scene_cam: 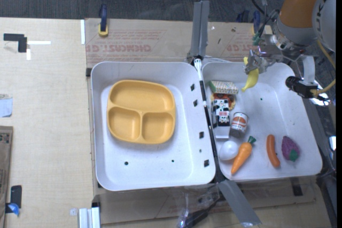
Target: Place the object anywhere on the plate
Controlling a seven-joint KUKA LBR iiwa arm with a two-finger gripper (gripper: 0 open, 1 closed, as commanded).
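A yellow three-compartment plate [141,111] lies in the left bin [107,168], with nothing in it. My gripper [255,65] hangs over the back of the right bin [304,115], below the orange wrist band. A small yellow banana [250,80] dangles from between its fingers, tilted and lifted off the bin floor. The gripper is shut on the banana's upper end, well to the right of the plate and past the divider between the bins.
The right bin also holds a carrot [241,155], a white ball [228,150], a small can [239,122], a red sausage [272,150], a purple fruit [290,148] and small boxes [221,105] along its left wall. A clamp [102,26] sits behind the left bin.
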